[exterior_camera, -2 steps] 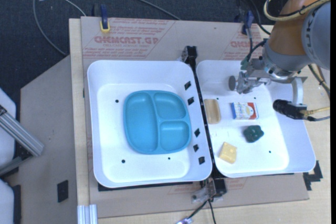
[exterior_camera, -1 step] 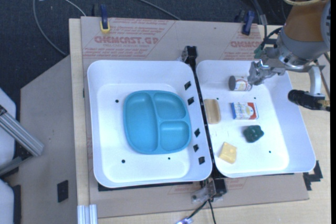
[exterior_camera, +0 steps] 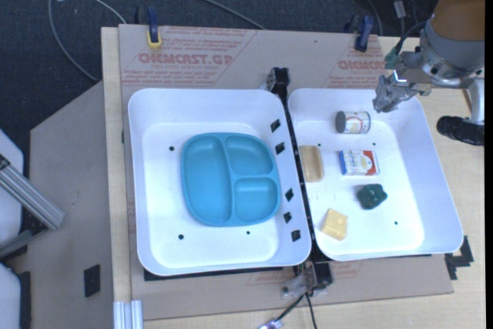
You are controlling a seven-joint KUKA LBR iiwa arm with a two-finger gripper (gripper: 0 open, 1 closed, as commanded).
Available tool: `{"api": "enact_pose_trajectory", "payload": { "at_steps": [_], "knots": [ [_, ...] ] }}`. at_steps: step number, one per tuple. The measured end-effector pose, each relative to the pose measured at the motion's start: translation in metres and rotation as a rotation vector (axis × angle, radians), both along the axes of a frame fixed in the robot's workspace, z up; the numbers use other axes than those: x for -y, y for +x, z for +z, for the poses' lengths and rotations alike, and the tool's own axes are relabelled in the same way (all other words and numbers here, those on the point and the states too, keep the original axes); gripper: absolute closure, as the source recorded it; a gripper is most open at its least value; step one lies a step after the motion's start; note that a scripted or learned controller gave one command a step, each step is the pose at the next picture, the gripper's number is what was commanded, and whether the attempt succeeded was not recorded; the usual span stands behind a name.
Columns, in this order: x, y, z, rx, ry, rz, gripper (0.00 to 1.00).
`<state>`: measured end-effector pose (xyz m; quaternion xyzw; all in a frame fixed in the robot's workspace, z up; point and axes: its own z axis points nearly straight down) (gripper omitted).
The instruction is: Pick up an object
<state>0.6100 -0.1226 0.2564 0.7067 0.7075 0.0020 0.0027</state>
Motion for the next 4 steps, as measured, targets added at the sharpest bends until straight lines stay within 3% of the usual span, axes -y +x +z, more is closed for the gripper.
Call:
{"api": "enact_pose_trajectory", "payload": {
  "at_steps": [3,4],
  "knots": [
    [-0.140,-0.076,-0.010,-0.010,0.004,0.004,1.00],
    [-0.182,-0.103,-0.033,-0.013,0.004,0.003,1.00]
  ]
}}
